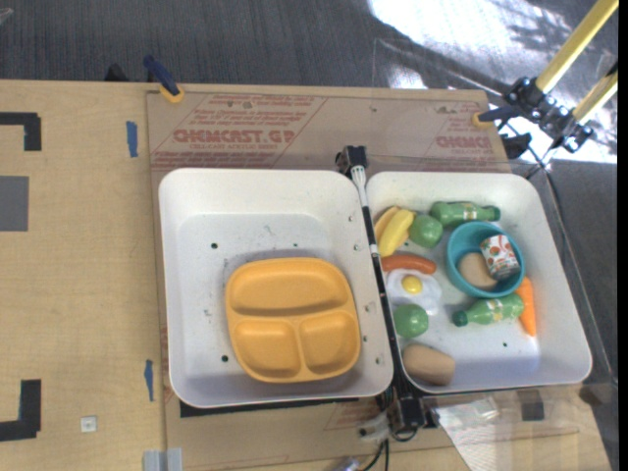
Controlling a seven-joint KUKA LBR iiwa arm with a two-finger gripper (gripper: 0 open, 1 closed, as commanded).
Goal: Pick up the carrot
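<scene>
An orange carrot (528, 306) lies along the right side of the right bin (559, 361), just right of a green bottle (490, 311) and below a teal bowl (485, 256).
The right bin also holds a second green bottle (464, 212), a banana (393, 230), a sausage (407, 262), a fried egg (411, 285), two green balls (412, 319), and a brown potato (428, 364). The teal bowl holds a can (500, 254). A yellow divided tray (291, 315) sits in the left bin (196, 204).
</scene>
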